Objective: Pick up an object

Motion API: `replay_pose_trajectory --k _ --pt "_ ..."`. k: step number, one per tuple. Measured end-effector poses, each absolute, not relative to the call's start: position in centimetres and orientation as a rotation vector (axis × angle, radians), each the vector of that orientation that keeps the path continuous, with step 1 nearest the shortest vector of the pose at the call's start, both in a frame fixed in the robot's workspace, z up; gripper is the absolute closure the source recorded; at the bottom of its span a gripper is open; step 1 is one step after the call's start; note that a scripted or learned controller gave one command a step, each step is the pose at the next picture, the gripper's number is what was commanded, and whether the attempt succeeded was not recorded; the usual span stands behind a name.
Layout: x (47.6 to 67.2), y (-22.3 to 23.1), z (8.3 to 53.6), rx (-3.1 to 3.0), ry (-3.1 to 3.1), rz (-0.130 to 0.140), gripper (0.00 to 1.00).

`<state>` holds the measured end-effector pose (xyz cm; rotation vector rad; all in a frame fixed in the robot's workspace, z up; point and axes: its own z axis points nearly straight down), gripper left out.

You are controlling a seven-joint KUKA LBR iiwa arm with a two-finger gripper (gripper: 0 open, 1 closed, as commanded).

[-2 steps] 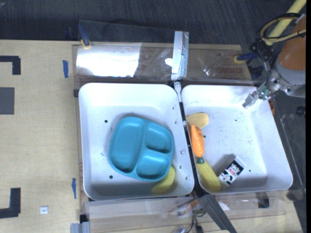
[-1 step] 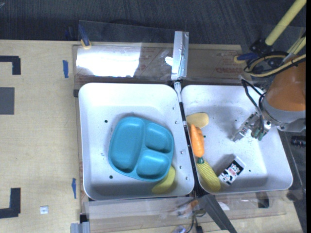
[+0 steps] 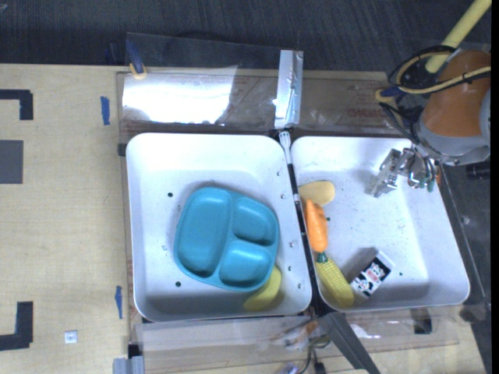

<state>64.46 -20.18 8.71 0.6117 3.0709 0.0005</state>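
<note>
Two white bins (image 3: 140, 209) on wooden bench (image 3: 54, 232).

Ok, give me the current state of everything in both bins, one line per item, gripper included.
gripper: over the right bin's upper right part, nothing seen held.
blue divided plate: lying flat in the left bin, right way up, compartments bare.
yellow piece: in the left bin, tucked at the plate's lower right edge.
potato: lying at the right bin's left wall.
carrot: lying below the potato.
corn cob: lying below the carrot.
small black and white box: lying tilted, right of the corn.
</note>
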Motion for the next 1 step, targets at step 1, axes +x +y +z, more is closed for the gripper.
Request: replay_pose_trajectory --k 1 --pt "57.30 -22.49 19.81 0.219 3.123 -0.004 1.00"
